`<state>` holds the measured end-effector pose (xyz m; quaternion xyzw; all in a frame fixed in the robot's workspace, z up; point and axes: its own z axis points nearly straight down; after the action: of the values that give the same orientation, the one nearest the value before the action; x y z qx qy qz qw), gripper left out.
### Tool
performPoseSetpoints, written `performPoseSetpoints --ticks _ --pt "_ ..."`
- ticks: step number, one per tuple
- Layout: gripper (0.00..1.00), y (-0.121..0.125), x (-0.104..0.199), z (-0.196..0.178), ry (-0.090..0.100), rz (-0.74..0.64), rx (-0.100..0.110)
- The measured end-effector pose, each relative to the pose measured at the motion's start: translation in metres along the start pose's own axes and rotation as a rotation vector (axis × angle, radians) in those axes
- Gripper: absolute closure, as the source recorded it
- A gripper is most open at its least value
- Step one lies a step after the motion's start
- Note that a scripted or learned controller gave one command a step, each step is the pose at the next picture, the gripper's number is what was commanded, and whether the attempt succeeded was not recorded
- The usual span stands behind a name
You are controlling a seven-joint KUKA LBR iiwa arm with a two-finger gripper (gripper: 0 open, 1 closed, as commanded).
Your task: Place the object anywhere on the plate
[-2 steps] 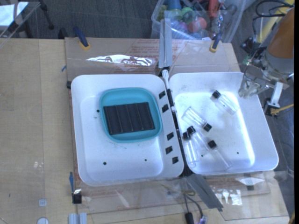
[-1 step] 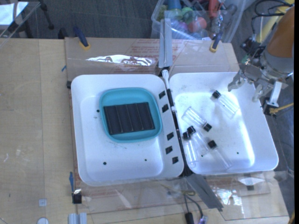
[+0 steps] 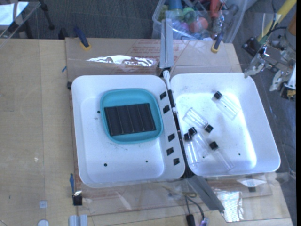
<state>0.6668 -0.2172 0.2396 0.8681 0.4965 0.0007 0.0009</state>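
A teal plate (image 3: pixel 107 102) sits in the left white bin (image 3: pixel 87 168). A dark ridged rectangular block (image 3: pixel 129 119) lies flat across the middle of the plate. Several clear vials with black caps lie scattered in the right bin (image 3: pixel 263 149): one (image 3: pixel 225 104) toward the back, one (image 3: pixel 196 117) near the middle, and others (image 3: pixel 220 156) toward the front. My gripper (image 3: pixel 257 66) hangs outside the right bin, just past its far right corner, well away from the vials and the plate. Nothing shows in its grasp.
A row of small black tabs (image 3: pixel 168 124) runs along the ridge between the two bins. A clear tub of colourful items (image 3: pixel 197 8) stands behind the bins. Cables and hardware (image 3: pixel 282 74) crowd the right edge. Bare wooden bench (image 3: pixel 33 126) lies to the left.
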Motion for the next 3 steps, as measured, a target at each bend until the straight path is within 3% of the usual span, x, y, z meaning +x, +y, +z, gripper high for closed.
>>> performPoseSetpoints --ticks 1,2,3 --pt "1.00 0.001 -0.001 -0.009 0.001 0.002 -0.001" --pt "1.00 -0.002 0.003 0.072 0.000 -0.117 0.005" --pt "1.00 -0.010 0.025 0.147 0.002 -0.423 -0.009"
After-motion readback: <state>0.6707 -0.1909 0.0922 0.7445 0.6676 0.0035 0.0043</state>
